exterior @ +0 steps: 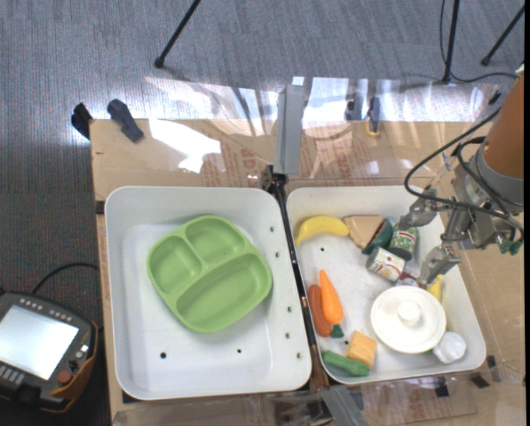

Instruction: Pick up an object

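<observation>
While the gripper point(435, 254) hangs over the right bin point(474, 327), its fingers look spread and clamped on nothing, one toward the can point(404, 240) and one just above the white lid point(408, 319). Banana point(321, 228), carrot point(331, 298) and cheese point(362, 348) lie loose there as likely targets, while the green plate point(209, 272) sits alone in the left bin point(127, 327). Reaching in from the right, the arm point(504, 149) angles down with its wrist tipped toward the can.
</observation>
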### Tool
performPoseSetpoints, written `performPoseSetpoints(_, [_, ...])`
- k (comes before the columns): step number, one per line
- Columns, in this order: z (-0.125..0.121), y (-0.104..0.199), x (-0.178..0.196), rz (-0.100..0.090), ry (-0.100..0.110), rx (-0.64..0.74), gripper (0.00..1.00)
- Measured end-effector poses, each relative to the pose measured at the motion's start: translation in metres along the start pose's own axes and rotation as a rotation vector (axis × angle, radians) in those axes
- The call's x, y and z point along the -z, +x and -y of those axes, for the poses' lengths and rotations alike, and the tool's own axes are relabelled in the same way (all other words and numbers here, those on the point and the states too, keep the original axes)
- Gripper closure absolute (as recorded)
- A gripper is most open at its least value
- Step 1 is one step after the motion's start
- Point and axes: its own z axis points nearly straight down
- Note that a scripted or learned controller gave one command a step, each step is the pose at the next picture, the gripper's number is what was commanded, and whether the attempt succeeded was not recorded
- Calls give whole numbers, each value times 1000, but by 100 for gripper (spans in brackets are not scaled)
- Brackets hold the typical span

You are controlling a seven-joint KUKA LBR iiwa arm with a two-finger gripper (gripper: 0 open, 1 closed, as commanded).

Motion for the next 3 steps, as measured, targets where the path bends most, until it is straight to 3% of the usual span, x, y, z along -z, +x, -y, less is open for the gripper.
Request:
performPoseSetpoints(1, [-11, -21, -184, -1, 0, -29, 0])
performPoseSetpoints(2, [22, -68, -182, 3, 1, 232, 0])
performPoseSetpoints(3, [-68, -39, -183, 2, -2, 115, 0])
